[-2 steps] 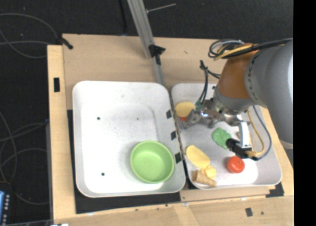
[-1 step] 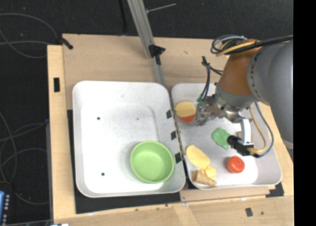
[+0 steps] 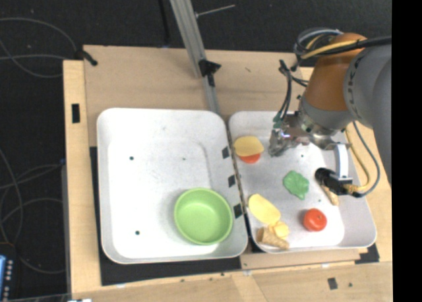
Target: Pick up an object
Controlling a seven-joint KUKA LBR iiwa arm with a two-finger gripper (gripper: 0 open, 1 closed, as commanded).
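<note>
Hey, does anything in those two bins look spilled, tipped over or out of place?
Nothing stands out. The green bowl sits upright in the left bin; the small items lie loose and separate in the right bin.

One fixed camera looked down at a slant on the worktop; both bins fitted within its frame.

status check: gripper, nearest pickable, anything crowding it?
Gripper low over right bin, nothing seen between fingers. Nearest: yellow-and-orange piece, just to its left by the bin wall. Green piece and red tomato lie apart.
</note>
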